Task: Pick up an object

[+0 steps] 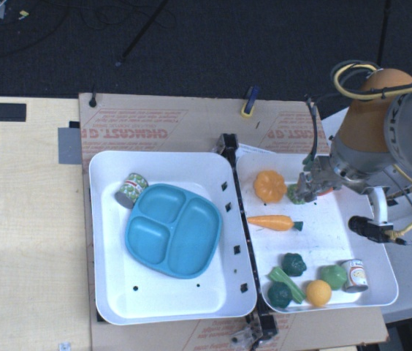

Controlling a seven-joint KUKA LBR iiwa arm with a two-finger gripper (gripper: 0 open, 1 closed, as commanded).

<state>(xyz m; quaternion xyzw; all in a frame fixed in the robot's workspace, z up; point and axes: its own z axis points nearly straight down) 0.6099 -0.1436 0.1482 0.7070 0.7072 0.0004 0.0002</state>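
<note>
The gripper (302, 190) hangs low over the right bin (370, 251), just right of the orange pumpkin-shaped toy (269, 186), and whether its jaws are spread or closed I cannot tell; nothing can be seen held there. The grey arm (370, 134) with its orange band reaches in from the right above that toy's level.

Taking the pumpkin toy as the landmark: a toy carrot (272, 223) lies just below it, tip pointing left, green stub to the right. Further below and slightly right sits a dark green broccoli piece (293, 263). Below that, along the bin's near wall, lie a pea pod (285, 278) with another dark green vegetable (279, 295) touching it, a small orange fruit (318, 292), a light green fruit (332, 276) and a small tin can (355, 275) on its side, the last three close together.

Left of the pumpkin toy, across the divider, the left bin (111, 284) holds a blue sectioned plate (173, 229), and a second small can (131, 189) rests at that plate's upper left edge.
</note>
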